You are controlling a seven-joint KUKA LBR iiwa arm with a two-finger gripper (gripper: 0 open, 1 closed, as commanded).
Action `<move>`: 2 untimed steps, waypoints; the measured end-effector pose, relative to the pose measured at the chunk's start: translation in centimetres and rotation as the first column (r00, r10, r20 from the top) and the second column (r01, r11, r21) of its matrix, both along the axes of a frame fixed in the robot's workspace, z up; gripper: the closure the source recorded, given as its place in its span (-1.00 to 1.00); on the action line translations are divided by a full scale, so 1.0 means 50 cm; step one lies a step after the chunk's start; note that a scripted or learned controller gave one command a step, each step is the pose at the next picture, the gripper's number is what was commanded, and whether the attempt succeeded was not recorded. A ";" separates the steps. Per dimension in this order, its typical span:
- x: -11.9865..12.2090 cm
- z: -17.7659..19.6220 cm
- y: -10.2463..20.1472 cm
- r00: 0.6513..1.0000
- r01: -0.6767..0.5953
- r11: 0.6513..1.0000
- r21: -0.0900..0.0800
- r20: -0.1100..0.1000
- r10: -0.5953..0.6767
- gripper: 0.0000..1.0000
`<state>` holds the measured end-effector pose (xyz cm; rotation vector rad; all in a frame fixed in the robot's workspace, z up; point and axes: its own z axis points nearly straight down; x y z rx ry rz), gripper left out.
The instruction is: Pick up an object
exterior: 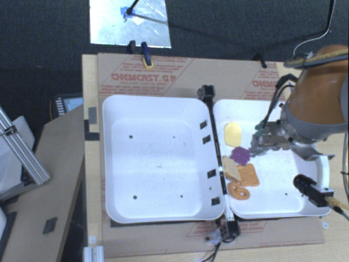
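Several small objects lie along the left side of the right bin: a pale yellow piece, a purple piece, an orange slab with a tan piece beside it, and an orange ring. My gripper reaches in from the right, low over the bin, with its tip just right of the purple piece. The fingers are dark and blurred against the bin, and I see nothing held between them.
The left bin lies beside the right one, with a black divider with clips between them. Both rest on a cardboard sheet. A black fitting sits at the right bin's near right corner.
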<state>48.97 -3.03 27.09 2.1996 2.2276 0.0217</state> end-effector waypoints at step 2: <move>0.021 0.023 0.218 1.000 0.003 1.000 -0.002 -0.027 -0.003 1.00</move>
